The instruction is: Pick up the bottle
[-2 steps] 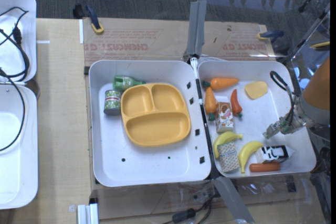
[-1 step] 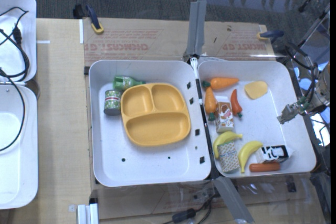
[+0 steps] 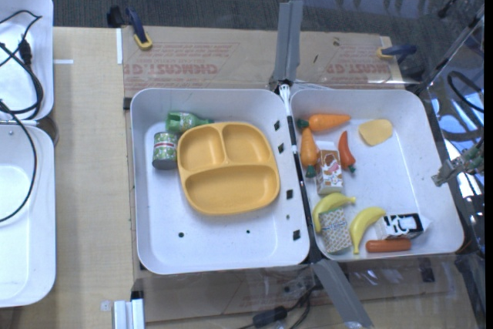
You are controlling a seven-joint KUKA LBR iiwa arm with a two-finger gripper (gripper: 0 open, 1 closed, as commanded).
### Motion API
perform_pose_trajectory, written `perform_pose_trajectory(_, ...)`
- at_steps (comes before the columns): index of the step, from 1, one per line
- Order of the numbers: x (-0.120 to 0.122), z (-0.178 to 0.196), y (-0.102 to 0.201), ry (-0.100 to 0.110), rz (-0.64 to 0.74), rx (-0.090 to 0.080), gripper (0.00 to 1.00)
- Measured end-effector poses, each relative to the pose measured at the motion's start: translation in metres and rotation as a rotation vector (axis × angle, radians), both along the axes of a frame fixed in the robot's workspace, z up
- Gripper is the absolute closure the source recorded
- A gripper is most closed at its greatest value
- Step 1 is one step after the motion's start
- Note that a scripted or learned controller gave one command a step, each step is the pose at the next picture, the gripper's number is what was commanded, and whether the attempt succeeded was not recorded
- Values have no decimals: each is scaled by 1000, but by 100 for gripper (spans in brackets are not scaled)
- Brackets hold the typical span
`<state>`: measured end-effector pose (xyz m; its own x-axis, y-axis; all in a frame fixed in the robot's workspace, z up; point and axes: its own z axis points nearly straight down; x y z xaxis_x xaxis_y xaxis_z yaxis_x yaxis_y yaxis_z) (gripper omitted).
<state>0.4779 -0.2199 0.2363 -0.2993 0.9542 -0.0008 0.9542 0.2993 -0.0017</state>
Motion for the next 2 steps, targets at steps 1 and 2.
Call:
perform_pose_trajectory(1, 1, 55, -2, -1, -64, -1, 100)
perform_pose_trajectory(2, 0, 31, -2, 2, -302, 0, 100)
